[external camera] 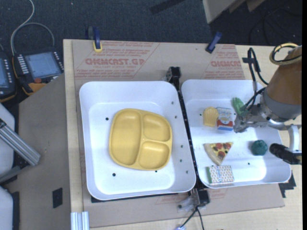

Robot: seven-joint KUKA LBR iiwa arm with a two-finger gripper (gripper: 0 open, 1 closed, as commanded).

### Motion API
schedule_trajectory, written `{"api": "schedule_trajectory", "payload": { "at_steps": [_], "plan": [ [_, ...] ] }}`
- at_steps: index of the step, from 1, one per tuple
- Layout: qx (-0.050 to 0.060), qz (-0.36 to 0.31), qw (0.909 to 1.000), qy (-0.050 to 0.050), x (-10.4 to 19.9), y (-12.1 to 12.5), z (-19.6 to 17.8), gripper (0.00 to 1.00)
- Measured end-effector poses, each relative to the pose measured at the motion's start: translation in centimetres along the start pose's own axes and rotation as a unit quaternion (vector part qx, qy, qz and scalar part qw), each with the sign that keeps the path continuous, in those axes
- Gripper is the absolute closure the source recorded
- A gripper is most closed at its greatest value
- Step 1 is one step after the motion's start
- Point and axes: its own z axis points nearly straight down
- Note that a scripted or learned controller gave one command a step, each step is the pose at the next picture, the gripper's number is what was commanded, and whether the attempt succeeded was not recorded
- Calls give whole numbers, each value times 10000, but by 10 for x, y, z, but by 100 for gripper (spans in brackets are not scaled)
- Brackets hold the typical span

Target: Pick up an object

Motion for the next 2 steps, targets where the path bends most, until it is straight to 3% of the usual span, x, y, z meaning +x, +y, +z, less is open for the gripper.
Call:
{"api": "schedule_trajectory", "payload": {
  "at_steps": [2],
  "plan": [
    [-18, 0, 10000, -8, -8, -11, -113, 100]
  ]
}}
